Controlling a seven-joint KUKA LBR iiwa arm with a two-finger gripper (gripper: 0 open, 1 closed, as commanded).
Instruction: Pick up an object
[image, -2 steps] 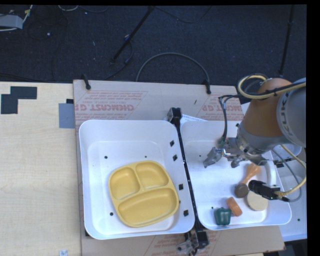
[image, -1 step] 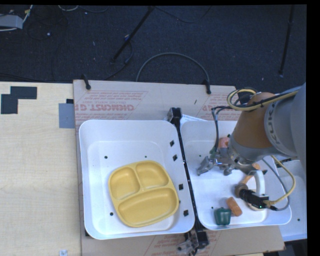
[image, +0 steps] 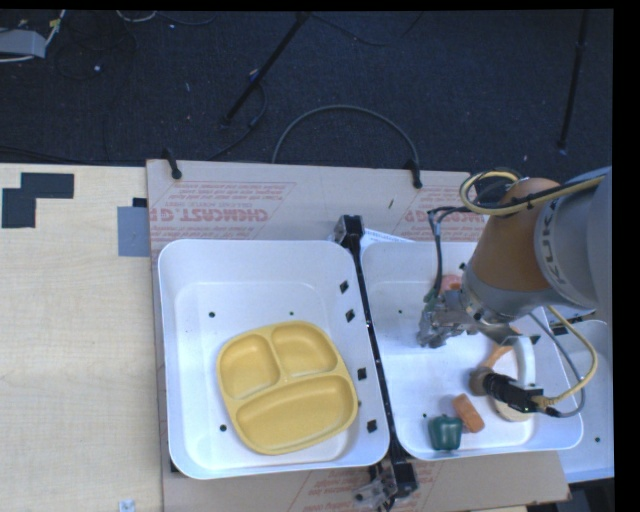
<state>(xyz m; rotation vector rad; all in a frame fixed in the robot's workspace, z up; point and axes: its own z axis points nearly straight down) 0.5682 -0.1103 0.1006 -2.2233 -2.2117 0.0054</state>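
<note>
A yellow three-compartment plate (image: 288, 387) lies in the left white bin (image: 190, 300), toward its near right corner. A black divider (image: 368, 345) runs between the two bins. Both rest on a cardboard sheet (image: 240, 205) printed with red lettering, on the pale wooden bench (image: 70, 350).

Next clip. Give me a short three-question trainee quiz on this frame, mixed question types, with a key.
1. True or false: the yellow divided plate lies in the left bin.
2. Which thing lies nearest the right bin's front edge? A) green object B) orange block C) tool
3. Fill in: the plate has ___ compartments.

Key
1. True.
2. A. The green object sits by the front rim, with the orange block just behind it to the right.
3. Three: two small ones at the back, one long one in front.
</note>
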